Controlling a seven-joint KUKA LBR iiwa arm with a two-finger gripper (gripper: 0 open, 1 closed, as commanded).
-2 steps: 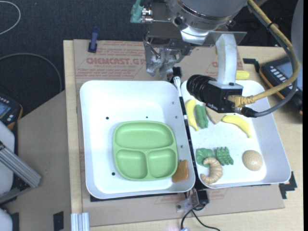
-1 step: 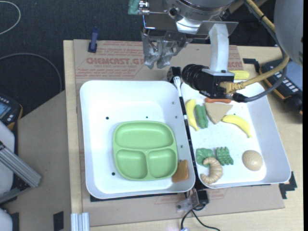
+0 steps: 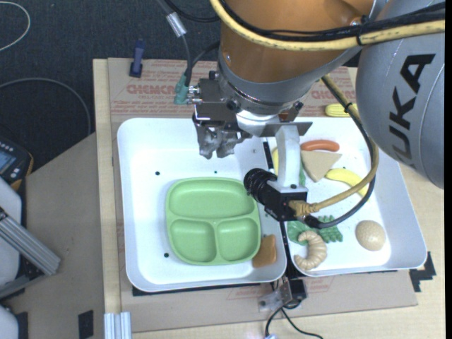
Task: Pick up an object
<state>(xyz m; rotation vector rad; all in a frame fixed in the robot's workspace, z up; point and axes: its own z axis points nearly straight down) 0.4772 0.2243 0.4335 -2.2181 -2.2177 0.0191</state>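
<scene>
Gripper located over far part of left bin; finger state cannot be determined. Green divided plate positioned directly nearward of gripper, within same bin. Short nearward, downward travel judged necessary.

One camera looks down slantwise on both bins.

Dark floor, pale bench, cardboard on top.
A flat brown cardboard sheet with red lettering lies on the light wooden bench; speckled dark grey carpet stretches behind, crossed by thin white cable.
</scene>
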